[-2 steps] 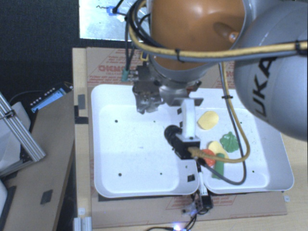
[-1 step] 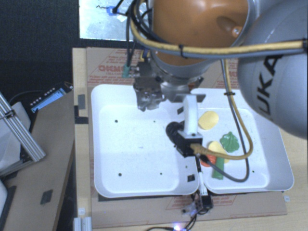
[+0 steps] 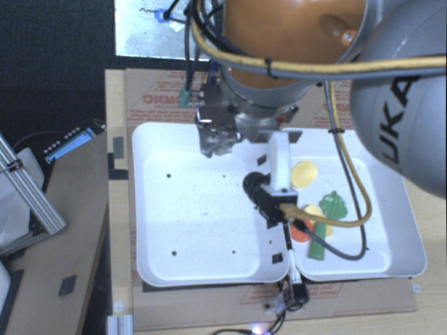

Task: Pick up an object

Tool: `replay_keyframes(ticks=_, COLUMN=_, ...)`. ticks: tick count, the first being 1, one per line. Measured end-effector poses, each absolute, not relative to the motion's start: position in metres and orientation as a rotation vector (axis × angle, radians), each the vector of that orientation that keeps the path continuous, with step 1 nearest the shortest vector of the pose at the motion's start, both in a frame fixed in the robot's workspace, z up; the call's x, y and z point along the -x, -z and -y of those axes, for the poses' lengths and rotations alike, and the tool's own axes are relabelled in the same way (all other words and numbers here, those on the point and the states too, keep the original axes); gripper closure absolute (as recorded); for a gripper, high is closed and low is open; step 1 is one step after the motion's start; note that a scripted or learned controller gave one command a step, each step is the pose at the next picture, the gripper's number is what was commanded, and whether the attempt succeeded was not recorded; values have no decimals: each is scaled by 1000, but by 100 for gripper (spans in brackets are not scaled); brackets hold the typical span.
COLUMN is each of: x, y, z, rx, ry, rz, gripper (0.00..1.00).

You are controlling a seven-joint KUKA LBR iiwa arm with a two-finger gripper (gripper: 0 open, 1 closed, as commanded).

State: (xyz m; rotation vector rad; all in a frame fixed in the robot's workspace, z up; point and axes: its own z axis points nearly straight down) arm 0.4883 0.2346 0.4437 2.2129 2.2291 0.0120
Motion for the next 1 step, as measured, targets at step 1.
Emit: replay_keyframes(ticks=1, x=-489, y=-455, z=-235, rx=-2211, ry=-15, rz=-2231, gripper=100)
